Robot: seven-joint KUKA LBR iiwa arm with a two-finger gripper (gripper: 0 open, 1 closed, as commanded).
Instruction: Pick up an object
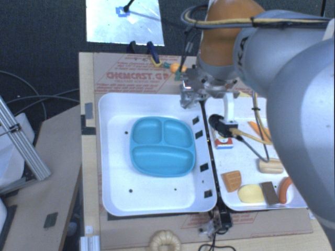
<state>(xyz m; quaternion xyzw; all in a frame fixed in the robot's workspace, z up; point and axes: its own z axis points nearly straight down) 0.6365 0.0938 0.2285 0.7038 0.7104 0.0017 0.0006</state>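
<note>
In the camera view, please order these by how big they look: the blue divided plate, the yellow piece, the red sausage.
1. blue divided plate, clearly largest.
2. yellow piece.
3. red sausage, thinner, partly cut off by the arm, so 2 and 3 are close.

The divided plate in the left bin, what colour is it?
Light blue all over; the plate shows in the camera view.

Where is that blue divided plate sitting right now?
The blue divided plate lies flat in the middle of the left white bin, across the divider from the right bin that holds the toy foods.
</note>
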